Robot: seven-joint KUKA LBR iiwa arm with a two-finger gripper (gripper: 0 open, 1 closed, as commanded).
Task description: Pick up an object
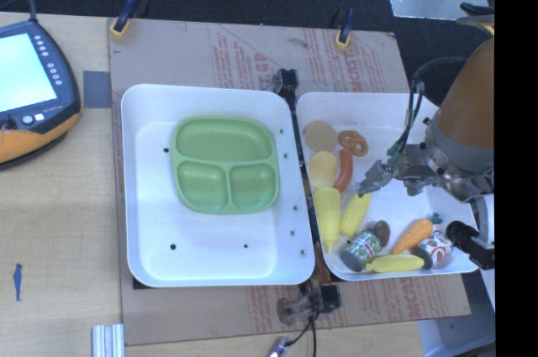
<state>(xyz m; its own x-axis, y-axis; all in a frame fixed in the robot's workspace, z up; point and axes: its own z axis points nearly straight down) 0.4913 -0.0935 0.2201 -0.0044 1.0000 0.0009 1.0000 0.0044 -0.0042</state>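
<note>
While smooth plastic foods crowd the right bin (336, 105), the jaws (370, 179) hover above.

Two white bins (134, 179); one green tray (225, 164); two cans (361, 249); one carrot (411, 235); one pretzel (353, 143).

Toy food (353, 212) crowds the right bin's (382, 107) left and lower parts, while the left bin (210, 263) stays open around its green tray (226, 164).
</note>
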